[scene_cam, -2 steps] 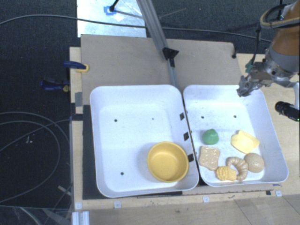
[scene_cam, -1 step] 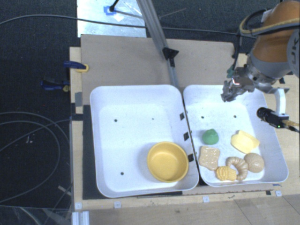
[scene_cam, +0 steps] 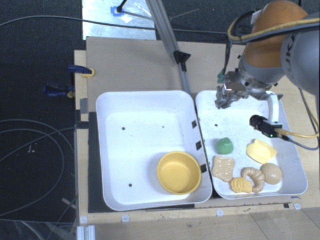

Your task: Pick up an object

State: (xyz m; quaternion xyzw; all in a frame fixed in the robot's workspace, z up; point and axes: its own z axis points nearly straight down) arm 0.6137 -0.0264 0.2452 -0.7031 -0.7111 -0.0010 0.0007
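We are hovering our gripper [scene_cam: 223, 102] over the far end of the right bin [scene_cam: 295, 184], well apart from the green object [scene_cam: 224, 145] lying nearer the bin's middle; whether it is released or clenched we cannot tell. Nearer us from the green object, a tan cracker-like piece [scene_cam: 223, 167], a corn cob [scene_cam: 241, 185], a curled pastry [scene_cam: 255, 176], a beige ball [scene_cam: 271, 173] and a yellow wedge [scene_cam: 260, 150] are lying. Left of it, a yellow bowl [scene_cam: 178, 172] is sitting in the left bin [scene_cam: 130, 119].

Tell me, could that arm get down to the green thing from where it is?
Probably yes. The gripper hangs over the same right bin, and the green thing sits apart from the other food with nothing over it.
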